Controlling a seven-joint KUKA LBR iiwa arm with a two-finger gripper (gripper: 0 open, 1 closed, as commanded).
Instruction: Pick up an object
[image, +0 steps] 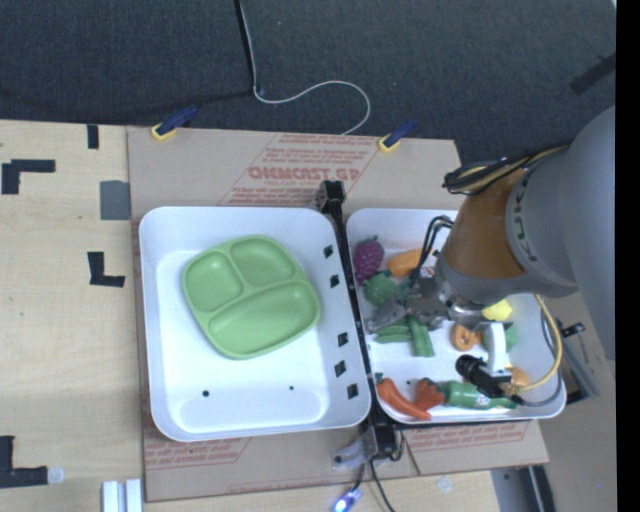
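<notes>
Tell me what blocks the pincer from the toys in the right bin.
Nothing visible does: the pincer is already down in the right bin among the toys, right by the green vegetable and a green pod.

The arm (520, 225) reached into the right bin (553, 405), its gripper (405, 310) low among toy vegetables: a purple grape bunch (368, 258), green pieces (381, 290) and a red pepper (398, 399). In the left bin (160, 300) lay a green divided plate (250, 295).
</notes>
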